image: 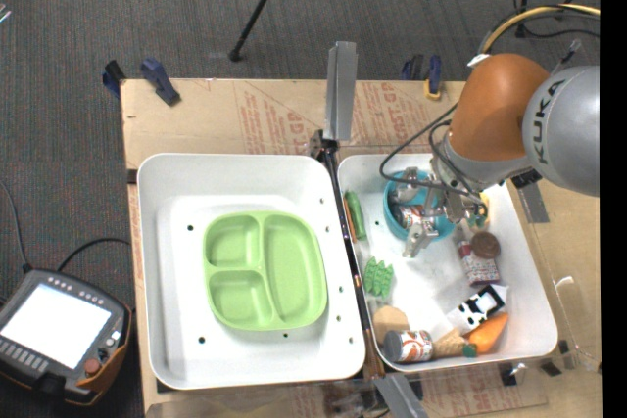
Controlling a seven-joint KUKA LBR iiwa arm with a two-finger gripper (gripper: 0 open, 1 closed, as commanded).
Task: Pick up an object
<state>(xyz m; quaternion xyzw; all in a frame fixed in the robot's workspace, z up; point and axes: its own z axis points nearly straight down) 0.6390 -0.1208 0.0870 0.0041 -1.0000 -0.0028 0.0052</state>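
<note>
My gripper [421, 232] hangs low in the right bin [524, 255], over the near rim of a teal bowl [400, 207] at the bin's back. The orange-banded wrist [500, 108] above hides much of the bowl. A dark maroon bottle [480, 255] lies just right of the gripper. A small green spiky toy [379, 276] lies to its front left. Nothing can be seen held in the gripper.
The right bin's front holds a tan lump [390, 318], a small can [411, 346], a cone [449, 342], an orange carrot [490, 333] and a black-and-white cow toy [479, 306]. A thin green stick [354, 215] lies along its left wall. A green divided plate [265, 269] sits in the left bin [162, 240].
</note>
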